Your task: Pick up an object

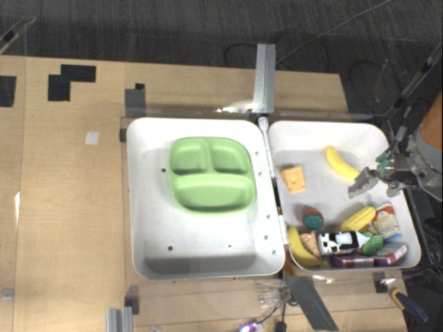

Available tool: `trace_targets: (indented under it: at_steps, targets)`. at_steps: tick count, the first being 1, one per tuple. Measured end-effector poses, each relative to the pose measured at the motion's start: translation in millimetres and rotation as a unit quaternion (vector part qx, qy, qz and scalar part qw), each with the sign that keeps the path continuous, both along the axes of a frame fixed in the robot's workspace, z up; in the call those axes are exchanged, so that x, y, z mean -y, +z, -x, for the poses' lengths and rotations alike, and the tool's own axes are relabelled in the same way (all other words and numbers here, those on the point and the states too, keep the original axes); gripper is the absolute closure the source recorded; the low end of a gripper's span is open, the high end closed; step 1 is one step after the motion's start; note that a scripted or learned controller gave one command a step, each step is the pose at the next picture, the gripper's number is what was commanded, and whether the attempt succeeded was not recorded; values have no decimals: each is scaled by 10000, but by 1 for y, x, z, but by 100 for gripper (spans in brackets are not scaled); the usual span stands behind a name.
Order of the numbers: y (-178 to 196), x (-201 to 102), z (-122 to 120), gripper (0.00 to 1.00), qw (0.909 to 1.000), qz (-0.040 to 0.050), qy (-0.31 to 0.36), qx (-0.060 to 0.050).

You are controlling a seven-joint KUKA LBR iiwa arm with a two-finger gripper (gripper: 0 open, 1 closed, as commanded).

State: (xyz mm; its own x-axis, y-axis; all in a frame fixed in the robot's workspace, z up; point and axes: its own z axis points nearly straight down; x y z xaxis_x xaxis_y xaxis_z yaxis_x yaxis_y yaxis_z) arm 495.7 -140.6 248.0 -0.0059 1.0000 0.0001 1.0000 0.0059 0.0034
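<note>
On a wooden bench [62, 206] over dark carpet [173, 12], the gripper [367, 180] hung with fingers apart, holding nothing, above the right bin [304, 133] (a banana [340, 162] lay just beside it)

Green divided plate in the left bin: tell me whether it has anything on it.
Empty. The green divided plate lies flat in the left bin, and all three compartments show bare green.
</note>
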Motion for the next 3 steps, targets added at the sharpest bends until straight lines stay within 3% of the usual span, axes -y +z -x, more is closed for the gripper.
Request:
trace_targets:
  at_steps: [1, 2, 3]
  targets:
    - [-13, -13, -75, 0, 9972, -3, -745, 2]
    - [-50, 30, -114, 0, 9981, 6, -620, 4]
    - [-159, 40, -131, 0, 9996, 11, -275, 37]
